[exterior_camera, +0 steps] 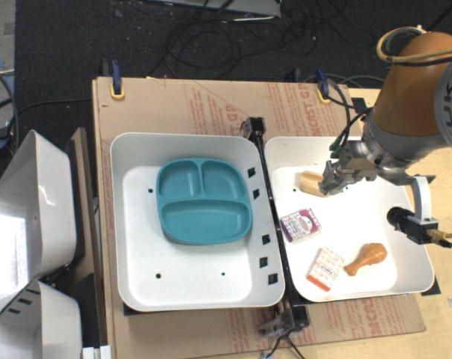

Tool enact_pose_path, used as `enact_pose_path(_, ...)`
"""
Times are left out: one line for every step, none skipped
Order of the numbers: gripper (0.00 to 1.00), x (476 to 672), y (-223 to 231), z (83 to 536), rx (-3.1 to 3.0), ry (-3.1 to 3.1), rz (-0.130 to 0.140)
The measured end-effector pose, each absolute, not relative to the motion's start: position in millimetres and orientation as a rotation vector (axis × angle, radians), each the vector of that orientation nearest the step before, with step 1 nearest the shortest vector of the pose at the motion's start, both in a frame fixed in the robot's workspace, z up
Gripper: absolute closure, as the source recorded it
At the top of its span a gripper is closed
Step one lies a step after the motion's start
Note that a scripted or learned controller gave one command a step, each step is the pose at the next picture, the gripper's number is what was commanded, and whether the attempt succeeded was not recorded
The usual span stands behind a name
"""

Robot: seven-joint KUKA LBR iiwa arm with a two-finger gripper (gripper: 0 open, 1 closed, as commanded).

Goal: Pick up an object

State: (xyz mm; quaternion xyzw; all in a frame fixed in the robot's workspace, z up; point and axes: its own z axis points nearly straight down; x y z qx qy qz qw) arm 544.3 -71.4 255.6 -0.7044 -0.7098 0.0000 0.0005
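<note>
Teal plastic plate w/ 3 sections [204, 200] sits in left white bin [129, 223]. Right white bin [417, 275] has a tan bread-like lump [309, 182], small pink box [300, 225], red & white packet [325, 268], orange toy drumstick [367, 258]. Grey gripper [332, 183] is down at the tan lump, touching it; can't tell if it's grasping.

Bench [211, 107] under two white bins [136, 223]

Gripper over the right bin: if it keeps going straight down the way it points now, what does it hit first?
Most likely the tan bread-like piece: the gripper sits right at its right end, pointing down into the right bin. Depth is unclear from above, so it may meet the bin floor beside it.
</note>
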Motion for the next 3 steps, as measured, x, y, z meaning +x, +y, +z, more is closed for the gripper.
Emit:
enact_pose_path(1.00,555.6,-29,248,-2.213,-2.229,0.000)
enact_pose_path(1.00,576.4,24,233,-2.212,-2.231,-0.001)
enact_pose_path(1.00,583.9,73,233,-2.212,-2.231,-0.003)
